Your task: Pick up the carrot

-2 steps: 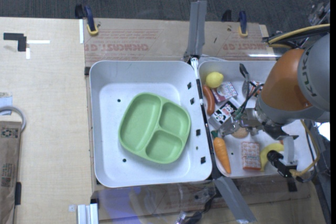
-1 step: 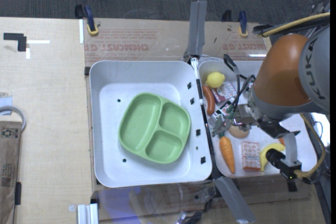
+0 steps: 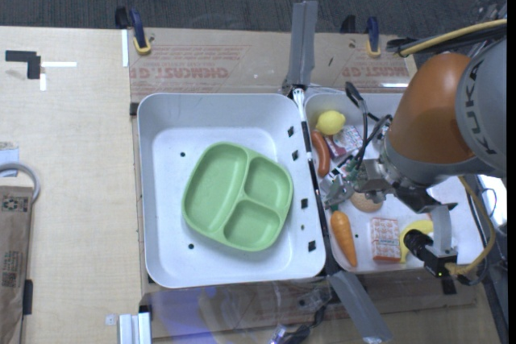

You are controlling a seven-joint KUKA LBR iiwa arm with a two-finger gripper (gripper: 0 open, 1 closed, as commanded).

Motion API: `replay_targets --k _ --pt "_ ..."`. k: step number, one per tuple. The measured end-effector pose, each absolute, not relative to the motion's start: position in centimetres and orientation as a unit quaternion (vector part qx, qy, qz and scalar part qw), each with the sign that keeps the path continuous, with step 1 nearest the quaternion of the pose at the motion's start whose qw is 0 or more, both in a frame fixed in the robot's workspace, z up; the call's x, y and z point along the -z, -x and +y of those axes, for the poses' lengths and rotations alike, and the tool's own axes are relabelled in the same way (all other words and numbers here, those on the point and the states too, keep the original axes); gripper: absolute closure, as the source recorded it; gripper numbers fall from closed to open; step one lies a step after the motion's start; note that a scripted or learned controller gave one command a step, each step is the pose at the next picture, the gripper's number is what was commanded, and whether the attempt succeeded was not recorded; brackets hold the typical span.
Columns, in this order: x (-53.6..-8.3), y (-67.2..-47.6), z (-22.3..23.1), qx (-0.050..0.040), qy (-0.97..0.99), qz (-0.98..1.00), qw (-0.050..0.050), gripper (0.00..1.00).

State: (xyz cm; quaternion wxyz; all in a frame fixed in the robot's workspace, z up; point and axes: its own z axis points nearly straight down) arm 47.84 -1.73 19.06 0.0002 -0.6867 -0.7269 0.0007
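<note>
The carrot (image 3: 343, 238), orange and tapered, lies flat on the floor of the right-hand white bin (image 3: 367, 264), close along its left wall. Its blunt, thicker end points toward the bin's middle, its narrow tip toward the near edge. It rests free, just below my end effector (image 3: 345, 188), which is not touching it, beside a small red-and-white packet (image 3: 384, 240).

red print reading "chemcast gp" runs upside down, repeated, along the cardboard strip (image 3: 242, 60) behind the bins. part of the white word "kuka" stands on the arm's grey casing (image 3: 482, 118) at the right. a recycling sign shows on the brown paper bag (image 3: 14, 246) at the left edge. print on the small snack packet (image 3: 384, 239) is too small to read.
</note>
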Motion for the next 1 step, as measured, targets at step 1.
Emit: replay_targets --k 1 --pt "-19.04 -47.77 -3.57 -0.0011 0.593 -0.805 0.001 0.00"
